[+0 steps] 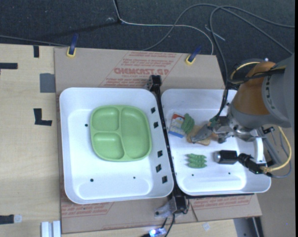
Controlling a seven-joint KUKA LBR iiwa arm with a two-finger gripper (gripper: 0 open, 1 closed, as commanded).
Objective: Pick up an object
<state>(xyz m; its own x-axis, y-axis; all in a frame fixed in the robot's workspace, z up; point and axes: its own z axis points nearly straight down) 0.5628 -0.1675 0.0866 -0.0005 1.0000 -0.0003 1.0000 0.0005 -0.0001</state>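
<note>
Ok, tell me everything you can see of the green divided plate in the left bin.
The green divided plate is pale green, looks like smooth plastic, and is squarish with rounded corners. Raised ridges split it into three compartments: two smaller ones on the view's left, one longer one on the right. It lies flat, right side up, on the floor of the left bin, near the middle. Nothing lies in it or touches it.

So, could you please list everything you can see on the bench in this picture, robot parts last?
Bins: two, white, side by side on brown cardboard.
Divided plate: one, light green, in the left bin.
Small packet: one, white with red and blue, right bin, upper left.
Green toy: one, right bin, lower middle.
Clamps: two, yellow and blue, on the cardboard's far edge.
Arm: one, grey with orange band, reaching from the right.
Gripper: over the right bin.
</note>
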